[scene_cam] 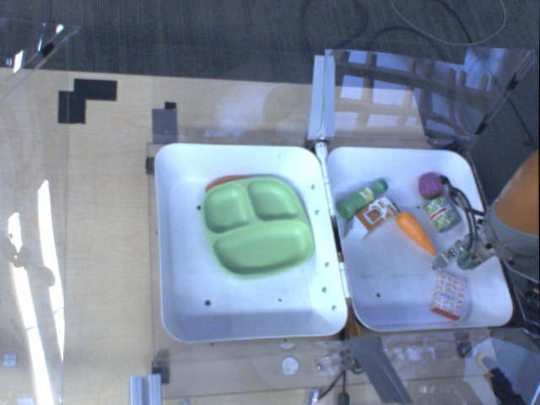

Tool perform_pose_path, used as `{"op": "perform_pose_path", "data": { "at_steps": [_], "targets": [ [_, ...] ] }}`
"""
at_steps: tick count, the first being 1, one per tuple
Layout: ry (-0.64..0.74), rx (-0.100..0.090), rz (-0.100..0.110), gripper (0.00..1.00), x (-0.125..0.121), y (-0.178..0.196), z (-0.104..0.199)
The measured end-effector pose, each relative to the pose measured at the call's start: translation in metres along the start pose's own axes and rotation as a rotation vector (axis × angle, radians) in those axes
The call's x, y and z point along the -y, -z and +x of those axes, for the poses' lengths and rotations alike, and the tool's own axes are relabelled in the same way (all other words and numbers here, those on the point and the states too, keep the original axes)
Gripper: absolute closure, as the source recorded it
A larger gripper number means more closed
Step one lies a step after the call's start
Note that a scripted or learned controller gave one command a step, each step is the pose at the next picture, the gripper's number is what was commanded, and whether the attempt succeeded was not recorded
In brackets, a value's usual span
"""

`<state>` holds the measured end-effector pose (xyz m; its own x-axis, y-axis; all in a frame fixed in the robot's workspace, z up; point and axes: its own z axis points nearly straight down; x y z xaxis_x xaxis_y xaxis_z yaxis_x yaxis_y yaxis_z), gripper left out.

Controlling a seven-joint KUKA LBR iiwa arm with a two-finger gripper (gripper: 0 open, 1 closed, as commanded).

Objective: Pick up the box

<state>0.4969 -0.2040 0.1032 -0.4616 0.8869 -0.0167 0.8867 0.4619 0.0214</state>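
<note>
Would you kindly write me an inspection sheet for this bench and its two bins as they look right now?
Surface: light wooden bench bearing two shallow white bins side by side.
Job's things: small box with orange and white print in the right bin, beside a green bottle; nothing grips it.
Clutter: green divided tray in the left bin; carrot, purple item, small green-labelled pack and flat printed packet in the right bin.
End effector: end effector near the right bin's right side; finger state unclear.
Cables: black cables on the floor beyond the bench.
Surroundings: dark carpet; clear panel behind the right bin.
</note>
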Motion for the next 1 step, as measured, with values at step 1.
{"op": "perform_pose_path", "data": {
  "at_steps": [1],
  "targets": [
    [0.000,0.000,0.000,0.00,0.0001,0.0001,-0.0001]
  ]
}}
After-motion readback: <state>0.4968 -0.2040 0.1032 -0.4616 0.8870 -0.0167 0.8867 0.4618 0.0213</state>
